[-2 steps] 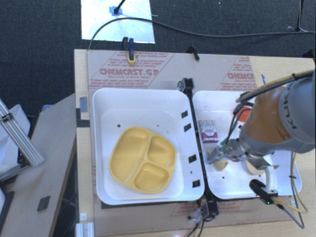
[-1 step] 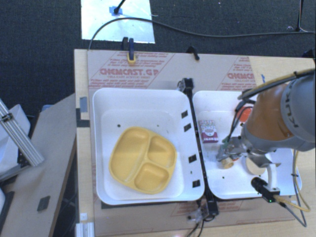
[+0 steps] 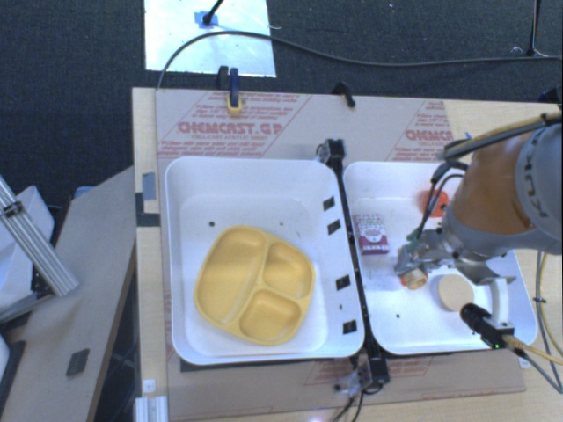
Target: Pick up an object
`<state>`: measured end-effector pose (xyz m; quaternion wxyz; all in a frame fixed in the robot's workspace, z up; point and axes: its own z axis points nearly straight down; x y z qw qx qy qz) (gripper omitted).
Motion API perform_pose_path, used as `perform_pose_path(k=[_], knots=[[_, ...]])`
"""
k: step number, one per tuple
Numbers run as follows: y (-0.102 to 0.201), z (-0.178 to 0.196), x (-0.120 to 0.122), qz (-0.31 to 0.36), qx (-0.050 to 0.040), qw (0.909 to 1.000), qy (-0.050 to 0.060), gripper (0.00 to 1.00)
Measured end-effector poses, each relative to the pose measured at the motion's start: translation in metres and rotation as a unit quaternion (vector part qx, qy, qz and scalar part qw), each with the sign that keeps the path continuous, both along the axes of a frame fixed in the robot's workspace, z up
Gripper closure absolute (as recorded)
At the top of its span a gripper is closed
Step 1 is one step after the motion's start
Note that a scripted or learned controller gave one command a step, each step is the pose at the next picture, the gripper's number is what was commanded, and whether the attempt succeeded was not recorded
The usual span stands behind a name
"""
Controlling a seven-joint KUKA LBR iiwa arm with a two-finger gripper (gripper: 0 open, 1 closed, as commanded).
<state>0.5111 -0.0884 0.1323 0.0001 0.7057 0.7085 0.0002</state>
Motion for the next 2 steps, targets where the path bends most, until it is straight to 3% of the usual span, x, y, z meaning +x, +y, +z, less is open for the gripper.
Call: perform_pose_path(k=[2], knots=[[-0.010,0.097,0.001,0.001,-0.0005,1.0000,-0.001,1.00]])
